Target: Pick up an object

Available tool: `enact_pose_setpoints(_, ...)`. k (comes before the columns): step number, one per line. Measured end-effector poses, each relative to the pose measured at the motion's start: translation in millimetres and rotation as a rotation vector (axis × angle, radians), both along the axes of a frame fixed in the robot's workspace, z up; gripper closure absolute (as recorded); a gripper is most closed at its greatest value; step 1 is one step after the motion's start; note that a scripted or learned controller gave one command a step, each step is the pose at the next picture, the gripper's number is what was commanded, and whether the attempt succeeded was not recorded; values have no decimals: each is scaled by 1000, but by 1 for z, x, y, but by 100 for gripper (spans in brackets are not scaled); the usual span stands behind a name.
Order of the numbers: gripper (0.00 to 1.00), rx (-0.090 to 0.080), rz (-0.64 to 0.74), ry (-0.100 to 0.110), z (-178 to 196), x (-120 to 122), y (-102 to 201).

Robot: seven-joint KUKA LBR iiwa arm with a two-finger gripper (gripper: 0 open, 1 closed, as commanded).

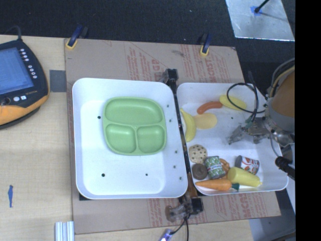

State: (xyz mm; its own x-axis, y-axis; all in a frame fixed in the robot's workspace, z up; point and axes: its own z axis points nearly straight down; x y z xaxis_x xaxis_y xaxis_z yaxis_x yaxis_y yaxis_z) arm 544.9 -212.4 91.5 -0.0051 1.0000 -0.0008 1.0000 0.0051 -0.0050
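Claw (244,133) over right bin (225,90) near right rim, open or closed unclear.

Orange-and-grey tablet controller (17,84) lay at bench's left edge. Cardboard sheet (130,59) sat under bins, held by two blue-yellow clamps (75,36) (204,44). Grey tape patch (57,81) sat beside tablet.
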Motion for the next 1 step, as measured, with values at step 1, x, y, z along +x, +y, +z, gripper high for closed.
enact_pose_setpoints(1,0,1,-1,-4,29,112,27)
